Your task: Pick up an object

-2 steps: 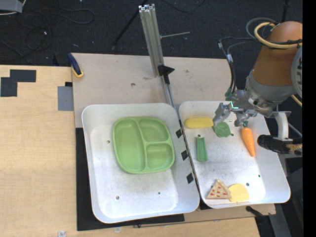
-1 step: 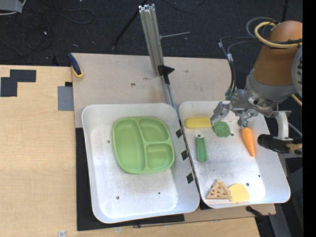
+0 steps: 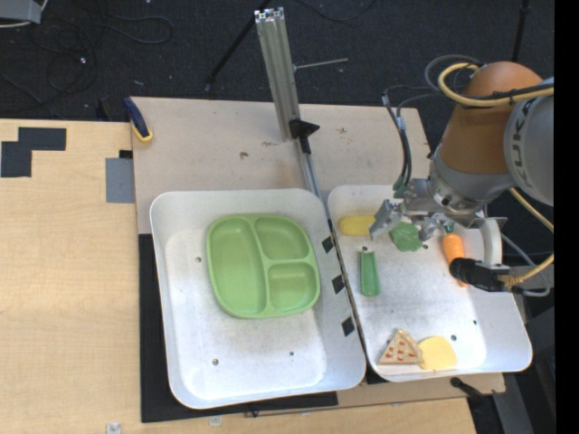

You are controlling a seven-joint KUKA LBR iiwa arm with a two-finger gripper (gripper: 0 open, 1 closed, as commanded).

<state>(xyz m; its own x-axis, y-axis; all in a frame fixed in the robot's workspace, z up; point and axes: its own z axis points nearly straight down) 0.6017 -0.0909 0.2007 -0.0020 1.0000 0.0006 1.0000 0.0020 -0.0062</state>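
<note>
The arm is reaching in from the right over the right bin (image 3: 507,355), and its tool (image 3: 404,227) is hanging low near that bin's upper left part, with a small rounded green object (image 3: 406,237) sitting right at its tip; whether the tool is gripping it or merely sitting above it cannot be told from this view. Just left of the tool a yellow piece (image 3: 355,225) is lying close to the bin's left wall, and below it a green stick-shaped object (image 3: 368,272) is lying with its long axis running roughly up and down the view, near the same wall. An orange piece (image 3: 451,245) is lying just right of the tool. Open white floor is stretching across the bin's middle, down to a pizza slice (image 3: 399,350) and a yellow wedge (image 3: 438,353) resting side by side near the lower edge. In the left bin (image 3: 181,351), a green divided tray (image 3: 263,266) is lying flat, with bare floor below it.
</note>
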